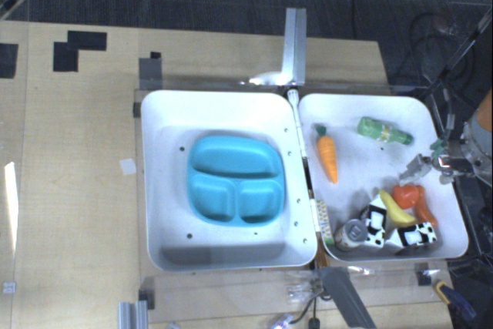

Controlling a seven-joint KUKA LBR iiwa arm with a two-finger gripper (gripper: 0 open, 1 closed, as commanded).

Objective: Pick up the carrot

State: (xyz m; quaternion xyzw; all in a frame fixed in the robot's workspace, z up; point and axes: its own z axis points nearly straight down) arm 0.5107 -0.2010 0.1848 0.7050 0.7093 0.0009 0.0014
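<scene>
Carrot-picking is the job, so we take the scene from its biggest pieces down to the target. We see the bench [69, 189] spread across the frame, carrying two shallow white bins pressed side by side at centre. We find the left bin [166, 243] holding a blue divided tray [235, 179], which lies flat in its middle and plays no part in the pick. We see the right bin [350, 108] as the working one: its clutter gathers toward the lower right corner, where a banana [394, 209], a red-orange toy [412, 196], black-and-white cow-patterned pieces [376, 219] and a small metal can [353, 231] crowd together, touching or overlapping. We spot a green bottle [383, 130] lying on its side near the upper right of that bin.

We see the arm reach in from the right edge at mid-height, its gripper [427, 162] hanging over the right side of the right bin, just above the red-orange toy. We cannot tell how its fingers stand, and we see nothing held.

We find the carrot [328, 156] lying alone near the bin's left wall, green top toward the upper frame, tip pointing down. We judge that this isolation helps: nothing touches it, though the wall is close beside it. We judge the gripper must travel leftward across the bin before descending.
</scene>
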